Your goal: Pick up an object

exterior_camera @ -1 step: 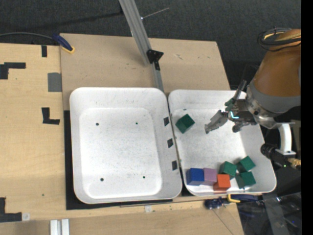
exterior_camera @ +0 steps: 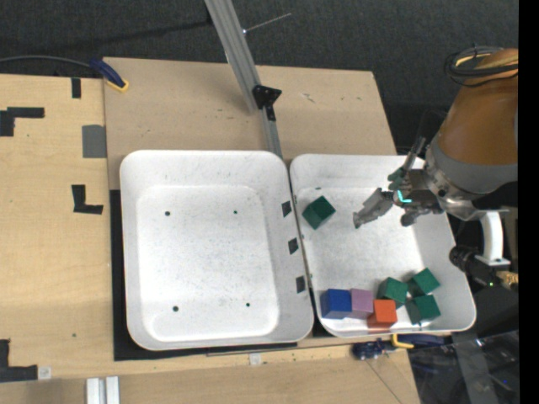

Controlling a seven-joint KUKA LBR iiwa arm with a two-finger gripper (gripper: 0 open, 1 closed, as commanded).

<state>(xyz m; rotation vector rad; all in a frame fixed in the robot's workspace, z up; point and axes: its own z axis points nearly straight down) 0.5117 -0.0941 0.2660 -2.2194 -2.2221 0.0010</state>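
Camera view: tan wooden bench (exterior_camera: 210, 99) on dark floor, two shallow white plastic bins, left bin (exterior_camera: 202, 251) beside the right bin (exterior_camera: 379, 251). Grey two-finger gripper (exterior_camera: 383, 213) hangs over the right bin's upper middle, nothing visibly between its fingers; open or closed, cannot tell. Green cube (exterior_camera: 317, 211) sits in that bin's upper left, apart from the gripper. Mixed coloured blocks (exterior_camera: 383, 300) cluster along its lower edge.

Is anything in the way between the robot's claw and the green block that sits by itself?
Nothing visible is. The gripper hangs over bare bin floor just right of the lone green block; the other blocks cluster at the right bin's near edge.
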